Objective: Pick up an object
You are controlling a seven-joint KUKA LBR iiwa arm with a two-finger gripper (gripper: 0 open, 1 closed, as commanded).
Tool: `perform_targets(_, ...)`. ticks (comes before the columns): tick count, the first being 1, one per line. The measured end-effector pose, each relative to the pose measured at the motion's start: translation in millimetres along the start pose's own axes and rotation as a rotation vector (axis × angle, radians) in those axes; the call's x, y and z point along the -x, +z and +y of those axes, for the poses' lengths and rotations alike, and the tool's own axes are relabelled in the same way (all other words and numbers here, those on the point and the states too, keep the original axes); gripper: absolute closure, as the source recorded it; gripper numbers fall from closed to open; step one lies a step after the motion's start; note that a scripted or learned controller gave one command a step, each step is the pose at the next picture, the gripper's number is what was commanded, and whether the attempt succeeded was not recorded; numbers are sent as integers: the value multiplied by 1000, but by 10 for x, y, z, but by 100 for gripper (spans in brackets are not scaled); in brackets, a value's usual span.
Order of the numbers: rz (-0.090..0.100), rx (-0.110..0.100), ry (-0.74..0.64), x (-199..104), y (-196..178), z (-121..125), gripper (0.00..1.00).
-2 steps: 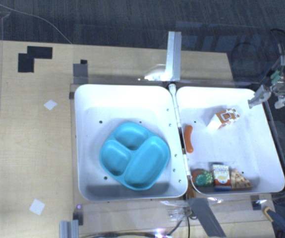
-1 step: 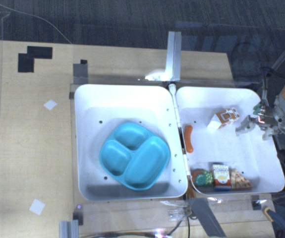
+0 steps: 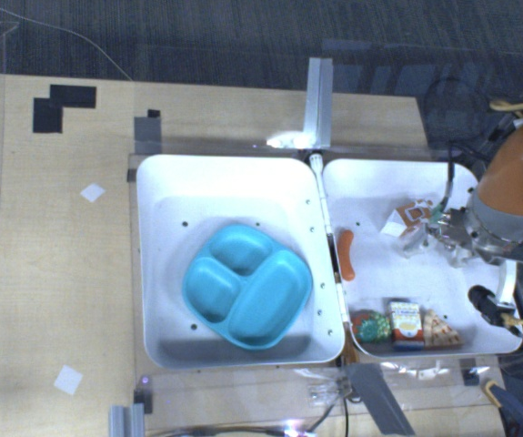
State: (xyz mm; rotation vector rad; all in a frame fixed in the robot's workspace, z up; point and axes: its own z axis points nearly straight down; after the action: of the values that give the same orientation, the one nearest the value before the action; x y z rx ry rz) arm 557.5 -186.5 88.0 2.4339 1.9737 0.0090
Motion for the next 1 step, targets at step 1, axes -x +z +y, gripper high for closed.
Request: perform_targets(1, 1, -12, -185, -514, 6, 775, 0)
